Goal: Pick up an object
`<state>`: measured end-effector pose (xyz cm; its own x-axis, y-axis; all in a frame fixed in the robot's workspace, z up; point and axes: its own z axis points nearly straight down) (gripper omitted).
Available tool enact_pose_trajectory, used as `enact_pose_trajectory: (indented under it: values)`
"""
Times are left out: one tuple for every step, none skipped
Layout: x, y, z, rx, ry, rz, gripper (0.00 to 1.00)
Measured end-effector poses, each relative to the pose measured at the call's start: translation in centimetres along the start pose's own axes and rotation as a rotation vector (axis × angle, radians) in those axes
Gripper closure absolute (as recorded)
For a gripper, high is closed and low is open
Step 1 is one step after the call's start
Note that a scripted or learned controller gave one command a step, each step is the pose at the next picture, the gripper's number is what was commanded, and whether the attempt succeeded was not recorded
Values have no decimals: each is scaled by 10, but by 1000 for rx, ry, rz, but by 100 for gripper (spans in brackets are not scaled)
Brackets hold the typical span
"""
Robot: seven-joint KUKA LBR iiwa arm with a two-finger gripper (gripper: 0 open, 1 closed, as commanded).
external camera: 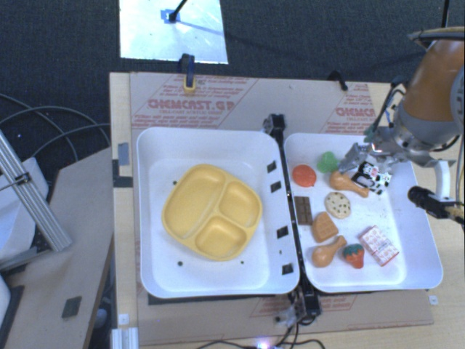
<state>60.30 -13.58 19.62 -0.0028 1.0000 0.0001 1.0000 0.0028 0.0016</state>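
My gripper hangs low over the back of the right bin. It sits just above a tan drumstick, right of a green piece. A small black-and-white object lies directly beside it. Nothing is seen held. Other toy foods lie nearby: a red tomato, a speckled cookie, a brown chocolate bar, an orange bread piece, a second drumstick, a strawberry and a pink box.
The left bin holds a yellow divided plate. A black divider runs between the bins. The arm's orange band reaches in from the upper right.
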Motion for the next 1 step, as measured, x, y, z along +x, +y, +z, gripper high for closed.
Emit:
enact_pose_trajectory:
  values:
    - [-45,30,70,-1,-3,3,0]
